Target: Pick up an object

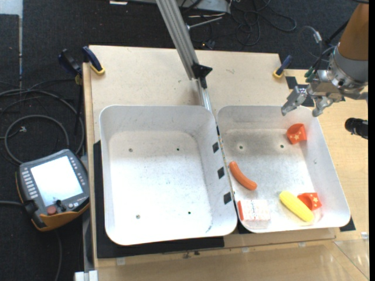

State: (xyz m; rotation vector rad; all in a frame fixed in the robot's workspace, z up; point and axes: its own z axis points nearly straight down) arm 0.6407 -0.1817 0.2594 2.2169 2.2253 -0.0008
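Note:
My gripper [304, 106] hangs open over the far right corner of the right bin [266, 120], with nothing between its fingers. Just below it, a red block [296, 133] rests near the bin's right wall. An orange sausage-shaped piece [242, 175] lies near the bin's middle left. Along the front of the same bin sit a white and red box [255, 210], a yellow banana-shaped piece [296, 206] and a small red piece [311, 200] touching it.
The left bin [117, 122] sits beside the right one. A metal strut [179, 31] slants from the top down to the gap between the bins. A teach pendant [53, 186] lies off the bench at left. Clamps [94, 60] sit at the bench's back corners.

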